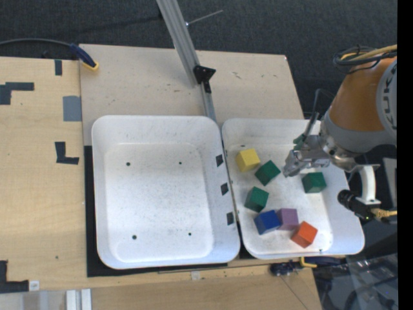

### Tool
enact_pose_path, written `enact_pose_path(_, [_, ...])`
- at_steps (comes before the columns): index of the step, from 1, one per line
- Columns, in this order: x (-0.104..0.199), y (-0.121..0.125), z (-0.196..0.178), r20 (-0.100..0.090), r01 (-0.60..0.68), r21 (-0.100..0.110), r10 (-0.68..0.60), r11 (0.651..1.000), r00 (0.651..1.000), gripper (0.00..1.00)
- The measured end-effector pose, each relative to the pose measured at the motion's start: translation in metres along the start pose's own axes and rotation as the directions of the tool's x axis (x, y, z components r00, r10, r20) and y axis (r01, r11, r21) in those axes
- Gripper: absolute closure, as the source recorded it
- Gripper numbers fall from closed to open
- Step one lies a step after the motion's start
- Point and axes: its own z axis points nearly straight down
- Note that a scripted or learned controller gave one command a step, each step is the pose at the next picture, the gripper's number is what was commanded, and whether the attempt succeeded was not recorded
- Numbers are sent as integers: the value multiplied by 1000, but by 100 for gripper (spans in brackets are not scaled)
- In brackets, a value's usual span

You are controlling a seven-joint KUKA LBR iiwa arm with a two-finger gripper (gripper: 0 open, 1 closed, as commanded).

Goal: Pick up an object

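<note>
1. Camera view: gripper (298,164) is low over the right bin (335,237), between two green cubes, one (267,172) just to its left, the other (314,182) just to its right. Can't tell the finger state, and nothing is visibly held.
2. Other candidates in the same bin: yellow cube (247,159), a third green cube (256,198), then blue cube (266,221), purple cube (288,217) and orange cube (304,234) clustered near the front.
3. Risk: closing in the gap between the two greens grabs air, or a finger lands on a cube edge and shoves it away.

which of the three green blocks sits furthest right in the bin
The green block just below the end effector. The other two green blocks lie further left, near the yellow block.
</note>
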Motion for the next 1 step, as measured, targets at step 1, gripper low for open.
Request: enact_pose_path(1, [50, 3, 6, 0, 0, 0, 0, 1000, 1000, 100])
